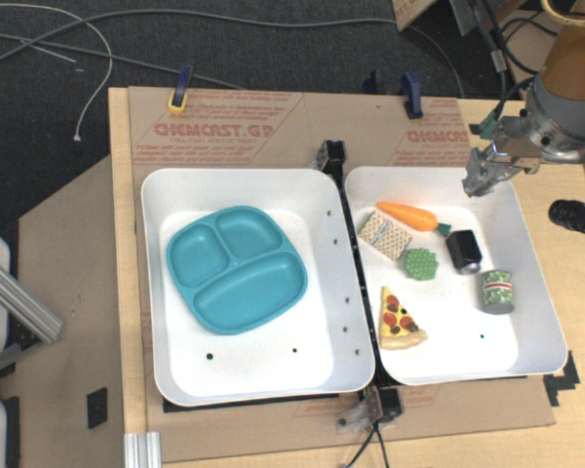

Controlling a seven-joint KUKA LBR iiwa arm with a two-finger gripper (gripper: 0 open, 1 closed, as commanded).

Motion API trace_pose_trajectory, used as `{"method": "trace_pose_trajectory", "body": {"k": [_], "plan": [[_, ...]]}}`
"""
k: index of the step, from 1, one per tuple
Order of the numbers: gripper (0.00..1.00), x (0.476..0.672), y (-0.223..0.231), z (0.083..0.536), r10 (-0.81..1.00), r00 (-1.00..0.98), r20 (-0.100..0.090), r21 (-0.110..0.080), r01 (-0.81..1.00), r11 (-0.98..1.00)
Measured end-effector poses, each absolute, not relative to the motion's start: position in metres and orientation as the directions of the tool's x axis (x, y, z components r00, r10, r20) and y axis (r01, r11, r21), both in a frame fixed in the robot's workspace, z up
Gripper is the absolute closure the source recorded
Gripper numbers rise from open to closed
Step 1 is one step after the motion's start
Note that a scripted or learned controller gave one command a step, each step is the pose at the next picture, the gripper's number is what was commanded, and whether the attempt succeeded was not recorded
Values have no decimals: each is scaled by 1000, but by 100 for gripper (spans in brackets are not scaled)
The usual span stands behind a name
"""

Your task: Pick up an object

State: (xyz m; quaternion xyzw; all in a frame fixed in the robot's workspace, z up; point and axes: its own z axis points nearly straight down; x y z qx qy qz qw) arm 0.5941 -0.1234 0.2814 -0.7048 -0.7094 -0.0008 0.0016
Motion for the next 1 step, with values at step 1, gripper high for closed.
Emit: {"method": "trace_pose_trajectory", "body": {"k": [1], "plan": [[100,601,-72,266,1000,-6,3,-3,1000,6]]}}
